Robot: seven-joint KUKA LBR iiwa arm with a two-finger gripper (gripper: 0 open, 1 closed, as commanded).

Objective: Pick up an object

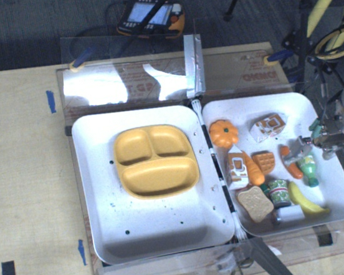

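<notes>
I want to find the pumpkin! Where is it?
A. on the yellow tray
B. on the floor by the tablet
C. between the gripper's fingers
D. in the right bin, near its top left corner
D: the pumpkin sits in the right bin, up by its top left corner, apart from the yellow tray in the left bin.

You have two white bins: the left bin [95, 175] holds one yellow divided plate [156, 161]. In the right bin [336, 190] you can count one orange pumpkin [223, 133], one carrot [253, 170], one banana [306, 201], one bread slice [255, 204], one waffle [264, 161], one green can [279, 192] and one green bottle [309, 171].
</notes>
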